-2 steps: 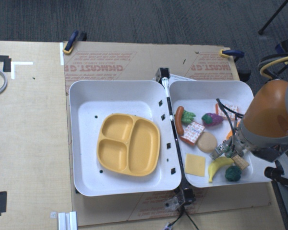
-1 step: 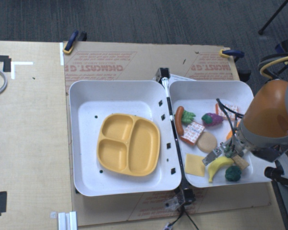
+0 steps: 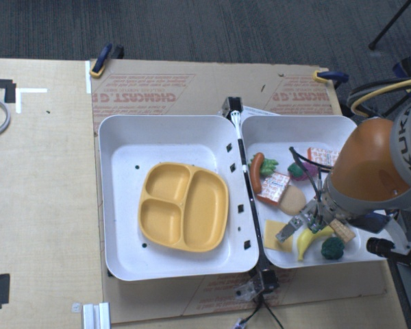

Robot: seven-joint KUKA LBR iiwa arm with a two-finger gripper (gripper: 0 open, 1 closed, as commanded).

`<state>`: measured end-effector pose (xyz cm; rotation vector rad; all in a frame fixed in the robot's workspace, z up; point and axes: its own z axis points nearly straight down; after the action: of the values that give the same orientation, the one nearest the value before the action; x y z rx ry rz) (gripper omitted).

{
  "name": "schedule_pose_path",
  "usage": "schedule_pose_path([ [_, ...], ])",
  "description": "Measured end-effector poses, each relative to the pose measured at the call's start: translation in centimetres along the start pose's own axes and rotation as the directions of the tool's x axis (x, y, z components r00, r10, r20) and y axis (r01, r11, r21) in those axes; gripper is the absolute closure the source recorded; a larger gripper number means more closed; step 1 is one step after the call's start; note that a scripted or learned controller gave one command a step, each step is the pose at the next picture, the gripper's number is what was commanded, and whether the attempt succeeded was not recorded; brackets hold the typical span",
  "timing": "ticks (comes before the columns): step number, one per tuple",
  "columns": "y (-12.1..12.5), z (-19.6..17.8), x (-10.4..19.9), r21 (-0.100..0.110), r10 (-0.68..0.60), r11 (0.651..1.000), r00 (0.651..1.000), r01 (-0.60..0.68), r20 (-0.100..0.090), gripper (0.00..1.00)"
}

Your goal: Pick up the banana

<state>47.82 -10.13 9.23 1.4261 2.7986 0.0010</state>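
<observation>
The yellow banana point(image 3: 307, 242) lies in the right bin point(image 3: 342, 125) near its front wall, between a yellow cheese wedge point(image 3: 275, 234) and a green broccoli piece point(image 3: 332, 249). My gripper point(image 3: 305, 225) is low over the banana's upper side, under the arm's orange band point(image 3: 370, 163). It looks open, with one grey finger point(image 3: 286, 234) reaching over the cheese wedge just left of the banana. The banana rests on the bin floor and is not lifted. The arm hides the banana's far end.
The right bin also holds a red sausage point(image 3: 257, 171), a red-and-white packet point(image 3: 274, 188), a tan bread piece point(image 3: 292, 201), a brown cookie point(image 3: 342, 232) and a green-purple item point(image 3: 298, 171). A yellow divided plate point(image 3: 185, 206) lies in the left bin point(image 3: 116, 184).
</observation>
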Motion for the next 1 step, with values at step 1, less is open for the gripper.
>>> schedule_pose_path([
  [1,0.06,-0.97,-0.13,-0.002,0.004,1.0,1.0,-0.004,0.002,1.0],
])
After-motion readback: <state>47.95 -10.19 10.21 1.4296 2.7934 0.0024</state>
